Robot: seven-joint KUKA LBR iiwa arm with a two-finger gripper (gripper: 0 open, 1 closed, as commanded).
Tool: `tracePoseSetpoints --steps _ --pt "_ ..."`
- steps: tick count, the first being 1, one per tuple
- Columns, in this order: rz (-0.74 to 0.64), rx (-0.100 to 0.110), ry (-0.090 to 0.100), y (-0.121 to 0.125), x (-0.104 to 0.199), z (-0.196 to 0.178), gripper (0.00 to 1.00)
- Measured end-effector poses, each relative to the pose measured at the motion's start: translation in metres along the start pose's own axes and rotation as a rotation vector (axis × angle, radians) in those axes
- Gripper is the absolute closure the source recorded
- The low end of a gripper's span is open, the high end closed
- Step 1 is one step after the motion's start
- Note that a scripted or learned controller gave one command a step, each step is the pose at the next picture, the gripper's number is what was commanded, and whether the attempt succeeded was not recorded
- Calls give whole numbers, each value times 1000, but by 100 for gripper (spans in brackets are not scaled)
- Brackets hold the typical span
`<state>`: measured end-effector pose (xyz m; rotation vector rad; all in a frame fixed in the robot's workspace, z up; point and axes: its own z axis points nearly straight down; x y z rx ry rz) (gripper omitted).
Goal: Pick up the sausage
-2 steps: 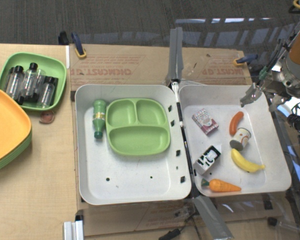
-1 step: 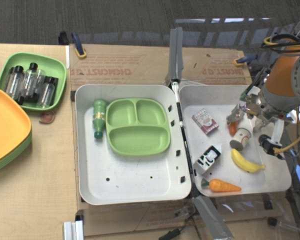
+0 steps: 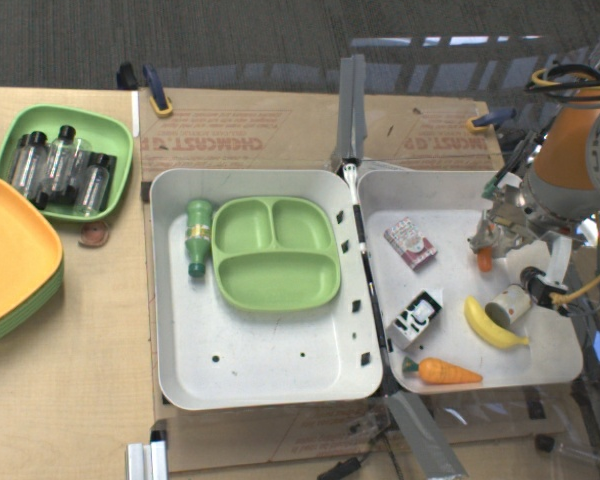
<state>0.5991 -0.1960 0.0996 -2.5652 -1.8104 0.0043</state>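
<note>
The sausage (image 3: 485, 260) is a small orange-red piece in the right bin (image 3: 450, 196), near its right side. My gripper (image 3: 487, 246) comes down on it from the right, and the sausage's lower end pokes out from between the fingers. The gripper looks shut on it. The upper part of the sausage is hidden by the gripper body.
Also in the right bin are a banana (image 3: 492, 325), a carrot (image 3: 448, 372), a pink box (image 3: 410, 243), a black-and-white box (image 3: 417, 316) and a small can (image 3: 510, 303). The left bin (image 3: 270, 368) holds a green divided plate (image 3: 276, 253) and a green bottle (image 3: 197, 236).
</note>
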Motion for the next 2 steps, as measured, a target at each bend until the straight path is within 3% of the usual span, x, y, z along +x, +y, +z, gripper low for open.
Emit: tracePoseSetpoints --steps 1,2 --pt "-141 -3 0 -10 10 -29 100" --pt "-133 0 1 -75 29 -93 100"
